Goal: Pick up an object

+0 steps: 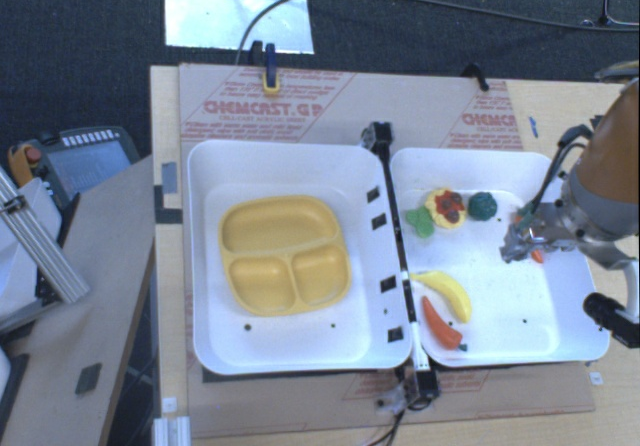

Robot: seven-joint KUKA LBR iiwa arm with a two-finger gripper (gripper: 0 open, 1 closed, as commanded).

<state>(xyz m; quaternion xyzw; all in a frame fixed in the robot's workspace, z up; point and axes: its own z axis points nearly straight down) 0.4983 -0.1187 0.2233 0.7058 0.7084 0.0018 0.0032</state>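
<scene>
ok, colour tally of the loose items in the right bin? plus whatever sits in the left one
Right bin:
Yellow: 1, banana
Red-orange: 1, chili pepper
Light green: 1, small leafy piece
Dark green: 1, round ball-like item
Mixed yellow and red: 1, round toy
Left bin:
Yellow: 1, three-compartment plate
Total: 6
An orange bit shows by the gripper; too hidden to count.

We see two white bins: the left bin (205, 234) carries a pale yellow divided tray (284, 254). In the right bin (500, 314), a yellow banana (446, 292) and red-orange chili (440, 324) lie at seven o'clock. At eleven o'clock sit a yellow, red-topped toy (446, 207), a dark green ball (482, 205) and a light green piece (420, 222).
</scene>
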